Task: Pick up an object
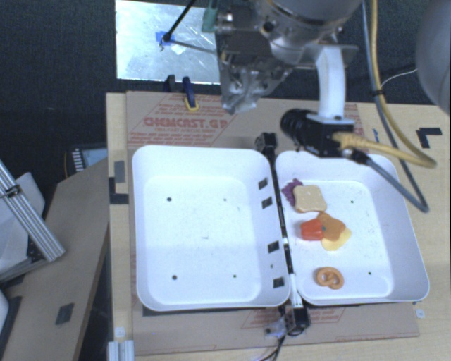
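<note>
We read red "CHEMCAST" lettering on brown board (184, 121) beyond far edge of left bin (201, 225). Gripper (239, 95) hangs above that board; whether released or clenched, we cannot tell. Well apart from it, right bin (373, 282) carries toast slice (309, 199) touching purple piece (290, 189) near far-left corner, red piece (312, 229) against yellow piece (335, 233) mid-bin, pretzel (329, 277) toward near edge.

arm casing (310, 14): pale grey, rounded, glossy
wrist block (243, 63): grey metal, boxy, with small screws and dark recesses
claw (236, 104): blurred grey metal tip
side post (331, 81): white, upright, on a black base
cables (384, 149): yellow and grey, looping
</note>
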`<action>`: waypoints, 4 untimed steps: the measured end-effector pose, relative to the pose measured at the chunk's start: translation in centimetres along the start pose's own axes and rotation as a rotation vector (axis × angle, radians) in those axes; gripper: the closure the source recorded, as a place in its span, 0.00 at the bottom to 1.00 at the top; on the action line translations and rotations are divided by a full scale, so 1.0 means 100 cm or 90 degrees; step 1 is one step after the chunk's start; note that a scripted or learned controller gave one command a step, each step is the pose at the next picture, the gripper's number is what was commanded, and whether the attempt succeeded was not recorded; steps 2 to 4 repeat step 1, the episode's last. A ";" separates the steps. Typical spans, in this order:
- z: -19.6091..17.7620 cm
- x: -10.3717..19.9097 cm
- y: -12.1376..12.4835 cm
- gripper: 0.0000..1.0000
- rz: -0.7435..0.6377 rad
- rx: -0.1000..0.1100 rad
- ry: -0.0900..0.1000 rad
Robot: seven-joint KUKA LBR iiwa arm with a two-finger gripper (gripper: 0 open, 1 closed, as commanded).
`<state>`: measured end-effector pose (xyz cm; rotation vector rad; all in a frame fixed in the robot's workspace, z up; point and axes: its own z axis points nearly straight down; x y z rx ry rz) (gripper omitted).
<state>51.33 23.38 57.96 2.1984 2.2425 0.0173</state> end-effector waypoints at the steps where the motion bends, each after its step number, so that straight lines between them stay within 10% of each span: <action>1: 0.000 0.000 0.000 0.00 -0.001 0.000 0.000; 4: 0.000 0.000 0.000 0.00 -0.001 0.000 0.000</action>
